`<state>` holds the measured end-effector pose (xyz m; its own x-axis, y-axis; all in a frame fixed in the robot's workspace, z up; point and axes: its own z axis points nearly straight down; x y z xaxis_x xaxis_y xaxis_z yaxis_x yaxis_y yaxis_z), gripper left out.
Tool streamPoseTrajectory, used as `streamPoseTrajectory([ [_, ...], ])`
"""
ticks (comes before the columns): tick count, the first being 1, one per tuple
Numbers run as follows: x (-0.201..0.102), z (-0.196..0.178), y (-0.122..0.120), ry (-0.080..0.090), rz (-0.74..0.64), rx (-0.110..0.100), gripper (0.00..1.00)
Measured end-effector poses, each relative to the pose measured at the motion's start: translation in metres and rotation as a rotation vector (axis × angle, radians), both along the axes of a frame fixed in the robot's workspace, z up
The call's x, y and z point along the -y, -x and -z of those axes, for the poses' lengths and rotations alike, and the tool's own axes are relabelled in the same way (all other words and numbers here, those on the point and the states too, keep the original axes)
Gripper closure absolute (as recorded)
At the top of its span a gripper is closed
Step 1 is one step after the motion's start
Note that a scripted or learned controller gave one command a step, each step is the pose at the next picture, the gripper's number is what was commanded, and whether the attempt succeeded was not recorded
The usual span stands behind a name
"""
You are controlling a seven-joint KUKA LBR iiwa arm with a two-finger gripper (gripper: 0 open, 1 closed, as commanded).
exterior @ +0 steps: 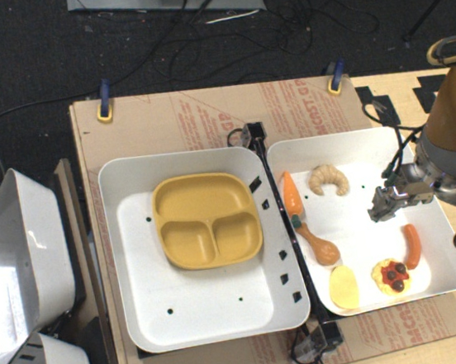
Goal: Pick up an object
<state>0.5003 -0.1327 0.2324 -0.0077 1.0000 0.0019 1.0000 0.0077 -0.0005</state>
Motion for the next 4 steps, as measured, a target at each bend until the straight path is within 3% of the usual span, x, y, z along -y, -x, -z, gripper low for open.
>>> streamPoseTrajectory([
  [1, -0.052, -0.01, -0.017, 0.001, -0.001, 0.003, 1.0],
  [4, -0.195, 0.014, -0.077, 0.002, 0.001, 0.002, 1.0],
])
